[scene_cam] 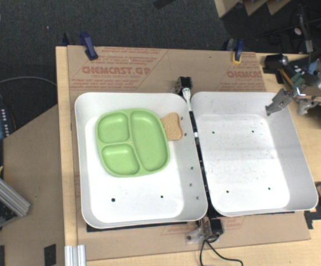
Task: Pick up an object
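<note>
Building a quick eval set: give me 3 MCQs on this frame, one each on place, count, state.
1. Where does the green plate lie?
A. In the left bin
B. In the right bin
C. On the cardboard outside the bins

2. How many compartments does the plate have?
A. Two
B. Three
C. Five

3. How does the tan bread-like piece sit relative to the plate?
A. Stacked in the middle of a compartment
B. In the other bin, far from it
C. Against the plate's right edge

Key: 1 A, the plate rests in the left bin, toward its far end. 2 B, two smaller sections on the left and one long section on the right. 3 C, the piece lies beside the plate's upper right rim, in the same bin. The gripper sits at the right bin's far right edge, away from both.
</note>
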Action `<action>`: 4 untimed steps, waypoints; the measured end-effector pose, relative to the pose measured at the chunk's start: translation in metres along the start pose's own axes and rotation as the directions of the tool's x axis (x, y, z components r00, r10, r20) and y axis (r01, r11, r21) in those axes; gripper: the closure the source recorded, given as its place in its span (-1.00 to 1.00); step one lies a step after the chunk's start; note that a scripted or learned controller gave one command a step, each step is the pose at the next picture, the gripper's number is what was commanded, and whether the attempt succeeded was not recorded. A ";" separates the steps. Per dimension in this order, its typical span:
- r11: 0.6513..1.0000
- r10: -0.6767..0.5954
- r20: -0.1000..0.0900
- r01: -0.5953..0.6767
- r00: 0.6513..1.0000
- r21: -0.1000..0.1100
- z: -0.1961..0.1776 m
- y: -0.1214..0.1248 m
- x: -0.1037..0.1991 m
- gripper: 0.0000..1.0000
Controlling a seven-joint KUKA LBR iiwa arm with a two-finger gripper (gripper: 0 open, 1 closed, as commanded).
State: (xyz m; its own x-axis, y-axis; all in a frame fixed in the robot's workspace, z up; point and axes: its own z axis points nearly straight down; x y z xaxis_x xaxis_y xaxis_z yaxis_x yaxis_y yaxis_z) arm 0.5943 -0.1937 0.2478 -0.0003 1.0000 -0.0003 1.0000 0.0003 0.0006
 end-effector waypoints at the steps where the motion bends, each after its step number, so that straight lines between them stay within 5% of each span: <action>1: 1.000 -0.001 0.002 0.001 1.000 -0.004 -0.011 0.001 0.000 1.00; 2: 1.000 0.000 0.009 0.001 1.000 -0.021 -0.170 0.014 -0.024 1.00; 3: 1.000 -0.001 -0.003 0.001 1.000 0.008 -0.095 -0.025 0.010 1.00; 4: 1.000 0.003 0.003 -0.003 1.000 -0.001 -0.094 -0.030 -0.033 1.00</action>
State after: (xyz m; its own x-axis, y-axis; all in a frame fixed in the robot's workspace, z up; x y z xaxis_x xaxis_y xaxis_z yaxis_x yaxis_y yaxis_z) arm 0.5639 -0.2265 0.3416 0.0031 1.0000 -0.0029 1.0000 -0.0031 0.0014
